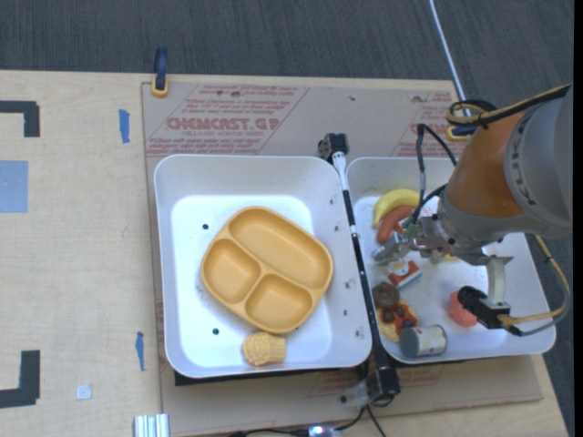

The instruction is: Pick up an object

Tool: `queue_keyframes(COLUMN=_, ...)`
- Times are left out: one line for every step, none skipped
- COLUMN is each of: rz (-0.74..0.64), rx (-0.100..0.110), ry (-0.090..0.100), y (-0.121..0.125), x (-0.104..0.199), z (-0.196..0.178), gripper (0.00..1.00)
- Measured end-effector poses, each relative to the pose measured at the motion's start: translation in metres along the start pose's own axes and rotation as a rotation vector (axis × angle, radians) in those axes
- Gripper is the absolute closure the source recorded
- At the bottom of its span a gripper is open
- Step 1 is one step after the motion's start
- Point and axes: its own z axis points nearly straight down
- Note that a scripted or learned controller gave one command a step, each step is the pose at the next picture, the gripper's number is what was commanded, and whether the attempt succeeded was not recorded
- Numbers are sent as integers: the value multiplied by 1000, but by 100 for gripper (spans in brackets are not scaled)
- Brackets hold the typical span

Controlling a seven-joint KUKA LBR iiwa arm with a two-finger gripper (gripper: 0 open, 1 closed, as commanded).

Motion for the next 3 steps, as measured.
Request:
queue_keyframes(rz=0, rx=-12, ry=-3, y=3, x=0, z=-12, gripper=100)
queue_keyframes(rz=0, rx=4, ry=-1, y=-46, x=45, z=-96, gripper=100)
queue_keyframes(rz=0, rx=4, ry=-1, y=-46, x=45, z=-96, gripper=0)
